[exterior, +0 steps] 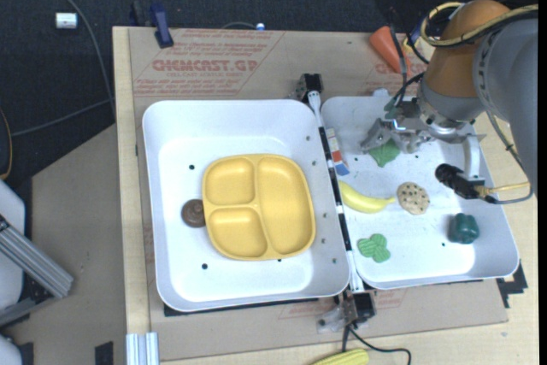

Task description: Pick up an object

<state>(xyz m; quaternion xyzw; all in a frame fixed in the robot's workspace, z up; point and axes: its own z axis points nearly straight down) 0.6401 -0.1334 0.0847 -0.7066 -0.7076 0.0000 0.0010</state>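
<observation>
My gripper (391, 139) is over the back left part of the right bin (496, 256), open, its grey fingers spread. A small light green piece (385, 156) lies right at the fingertips, partly under them, and it looks to be resting on the bin floor. Also in this bin are a yellow banana (363, 200), a speckled cookie (414, 198), a leafy green toy (373, 247) and a dark green object (464, 228).
The left bin (162, 132) holds a yellow divided plate (256, 205) with a brown round piece (194, 213) beside its left edge. An orange object (386, 47) lies on the bench behind the right bin. The arm reaches in from the right.
</observation>
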